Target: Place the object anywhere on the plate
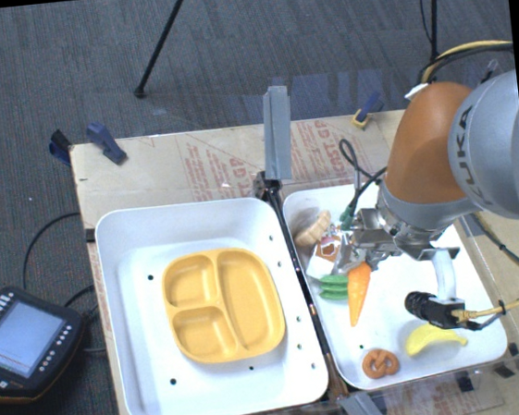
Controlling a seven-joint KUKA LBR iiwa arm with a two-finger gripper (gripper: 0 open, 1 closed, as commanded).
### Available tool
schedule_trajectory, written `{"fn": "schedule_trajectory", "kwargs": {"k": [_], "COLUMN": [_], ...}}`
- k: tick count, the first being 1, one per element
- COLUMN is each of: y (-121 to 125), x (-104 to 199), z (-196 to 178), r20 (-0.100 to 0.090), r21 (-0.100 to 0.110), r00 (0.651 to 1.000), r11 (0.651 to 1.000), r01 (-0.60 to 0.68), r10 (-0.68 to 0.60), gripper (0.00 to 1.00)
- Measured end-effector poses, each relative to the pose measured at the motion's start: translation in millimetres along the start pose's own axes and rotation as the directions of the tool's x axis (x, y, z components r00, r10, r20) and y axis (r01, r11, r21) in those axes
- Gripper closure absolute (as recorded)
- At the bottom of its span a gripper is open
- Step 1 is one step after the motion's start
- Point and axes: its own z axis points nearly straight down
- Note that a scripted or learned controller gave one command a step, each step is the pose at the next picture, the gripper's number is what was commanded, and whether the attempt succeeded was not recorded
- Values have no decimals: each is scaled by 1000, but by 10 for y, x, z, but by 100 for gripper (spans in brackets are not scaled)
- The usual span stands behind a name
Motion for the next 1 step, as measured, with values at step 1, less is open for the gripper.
{"fn": "schedule_trajectory", "kwargs": {"k": [1], "y": [0], "x": [0], "z": [0], "r20": [0], "r21": [0], "r00": [1000], "r11": [1000], "r01": [0], "r10": [0], "gripper": [0]}}
